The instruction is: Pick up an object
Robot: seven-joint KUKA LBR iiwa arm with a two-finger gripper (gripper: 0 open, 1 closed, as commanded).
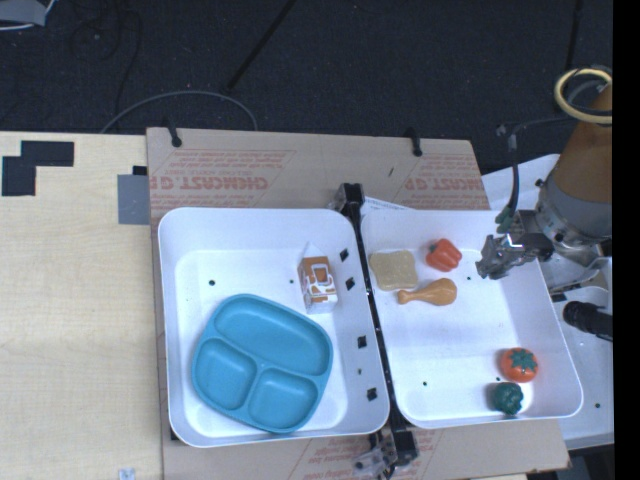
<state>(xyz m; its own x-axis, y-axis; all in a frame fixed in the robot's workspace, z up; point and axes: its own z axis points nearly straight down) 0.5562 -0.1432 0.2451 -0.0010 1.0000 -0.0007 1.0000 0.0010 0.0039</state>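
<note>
Light wood bench [70,308] fills the left side, running under a brown cardboard sheet [310,173] with reversed red print. Two white bins sit on the cardboard, touching along a black clip strip: left bin [185,238] at 9 o'clock of centre, right bin [565,368] at 3 o'clock. A grey square patch [131,198] and black blocky marks [35,165] lie on the wood near 10 o'clock, possibly tape. Dark carpet-like floor [300,48] with cables at 12 o'clock.
</note>
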